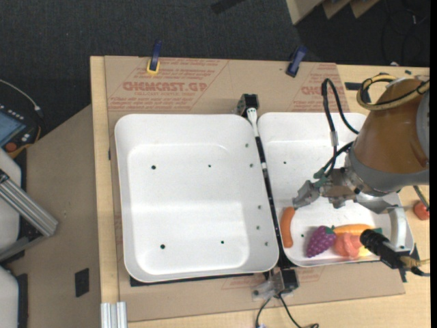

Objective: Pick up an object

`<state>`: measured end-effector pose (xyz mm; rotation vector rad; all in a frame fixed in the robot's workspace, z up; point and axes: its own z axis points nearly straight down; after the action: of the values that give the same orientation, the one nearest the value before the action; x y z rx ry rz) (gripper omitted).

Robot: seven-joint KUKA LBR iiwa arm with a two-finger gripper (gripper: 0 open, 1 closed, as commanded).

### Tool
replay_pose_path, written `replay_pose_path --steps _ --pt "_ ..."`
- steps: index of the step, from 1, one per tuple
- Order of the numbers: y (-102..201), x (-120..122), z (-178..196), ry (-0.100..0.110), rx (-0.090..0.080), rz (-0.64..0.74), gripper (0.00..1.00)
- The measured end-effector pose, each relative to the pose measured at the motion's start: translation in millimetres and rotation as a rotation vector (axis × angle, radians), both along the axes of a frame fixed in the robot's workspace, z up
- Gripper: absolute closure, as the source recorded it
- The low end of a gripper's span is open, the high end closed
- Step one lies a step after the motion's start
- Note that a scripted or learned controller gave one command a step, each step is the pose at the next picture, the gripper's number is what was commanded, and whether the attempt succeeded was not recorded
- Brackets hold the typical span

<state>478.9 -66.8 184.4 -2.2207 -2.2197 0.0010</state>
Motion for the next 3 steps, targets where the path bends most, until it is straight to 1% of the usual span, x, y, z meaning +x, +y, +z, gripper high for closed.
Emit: replay_pose_path --steps 1,2,3 --pt "26.4 106.4 0.8 -0.011 -0.002 0.006 0.0" --pt "46.2 106.3 32.8 -0.007 -0.001 0.004 0.0" --pt "90.3 78.7 86.7 -0.008 0.001 0.006 0.0"
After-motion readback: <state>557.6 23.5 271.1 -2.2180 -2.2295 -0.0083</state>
